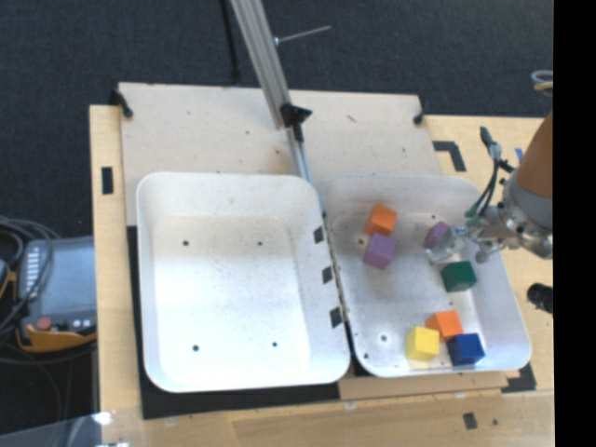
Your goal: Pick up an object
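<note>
Nearest the bottom of the frame, in the right bin, I see a yellow cube, an orange cube and a blue cube clustered together. Just above them a green block sits right below the gripper, which comes in from the right edge. I cannot tell how its fingers are set. A purple piece lies touching or just left of the tip, so I judge it the likeliest target, lying leftward from the gripper. Farther left sit a purple cube and another orange block. The left bin lies beyond.
</note>
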You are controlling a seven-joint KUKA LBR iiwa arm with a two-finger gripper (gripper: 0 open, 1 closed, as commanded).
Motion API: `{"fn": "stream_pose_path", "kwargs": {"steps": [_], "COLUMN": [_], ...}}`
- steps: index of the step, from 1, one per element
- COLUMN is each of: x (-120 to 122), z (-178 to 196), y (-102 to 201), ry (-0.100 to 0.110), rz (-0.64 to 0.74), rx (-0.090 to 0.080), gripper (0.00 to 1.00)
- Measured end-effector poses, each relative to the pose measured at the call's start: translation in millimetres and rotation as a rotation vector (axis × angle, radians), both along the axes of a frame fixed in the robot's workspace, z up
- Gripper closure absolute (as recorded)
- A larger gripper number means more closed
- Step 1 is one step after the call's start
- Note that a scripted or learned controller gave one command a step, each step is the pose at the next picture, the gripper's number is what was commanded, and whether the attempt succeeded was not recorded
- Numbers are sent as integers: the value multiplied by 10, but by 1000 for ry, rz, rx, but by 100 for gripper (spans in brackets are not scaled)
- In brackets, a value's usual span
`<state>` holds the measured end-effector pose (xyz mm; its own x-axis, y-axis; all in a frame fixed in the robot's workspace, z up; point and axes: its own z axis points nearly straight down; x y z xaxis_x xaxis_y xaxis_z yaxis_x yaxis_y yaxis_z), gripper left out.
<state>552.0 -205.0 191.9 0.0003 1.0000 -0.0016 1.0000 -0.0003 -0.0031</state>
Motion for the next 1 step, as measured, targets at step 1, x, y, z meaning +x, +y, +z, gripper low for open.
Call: {"fn": "stream_pose_path", "kwargs": {"steps": [1], "x": [39], "z": [-462], "y": [-80], "ry": [1], "rz": [-1], "rx": [0], "gripper": [0]}}
